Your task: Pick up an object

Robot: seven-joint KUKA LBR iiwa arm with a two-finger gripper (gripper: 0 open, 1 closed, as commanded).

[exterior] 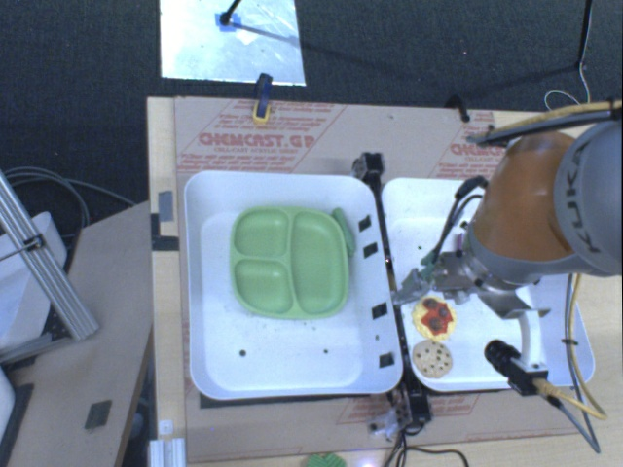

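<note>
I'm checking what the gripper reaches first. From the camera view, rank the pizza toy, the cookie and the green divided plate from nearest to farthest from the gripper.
Measured from the gripper in the right bin:
1. Pizza toy, just below it.
2. Cookie, further down, near the bin's front edge.
3. Green divided plate, in the left bin.

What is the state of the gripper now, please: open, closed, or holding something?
Gripper: cannot be told. It hangs over the right bin, just above the small pizza-like toy.
</note>
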